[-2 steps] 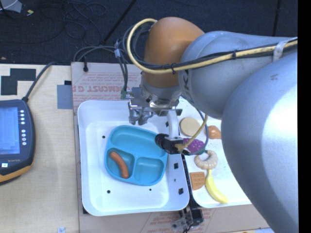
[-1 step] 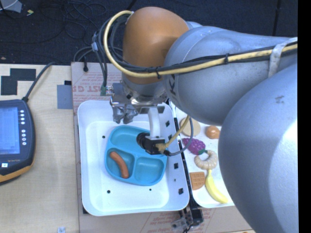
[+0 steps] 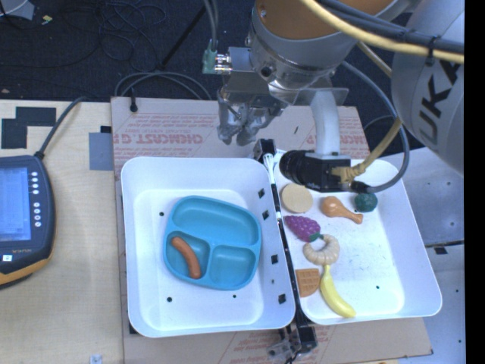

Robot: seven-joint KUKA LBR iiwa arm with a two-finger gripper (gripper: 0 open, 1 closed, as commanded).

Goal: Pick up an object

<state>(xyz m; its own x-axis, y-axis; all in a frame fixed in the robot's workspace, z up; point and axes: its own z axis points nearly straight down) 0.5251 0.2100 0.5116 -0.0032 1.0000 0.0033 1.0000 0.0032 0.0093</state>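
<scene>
My gripper hangs above the back rim of the left bin, near the divider between the two bins, with nothing seen in it. In the left bin lies a blue divided plate with a brown sausage in its left compartment. The right bin holds a round beige bun, a chicken drumstick, a dark green piece, purple grapes, a pale ring, an orange cracker and a yellow banana.
The bins rest on a cardboard sheet. A teach pendant lies on the bench at the far left. The arm's large grey and orange body looms over the back of the right bin.
</scene>
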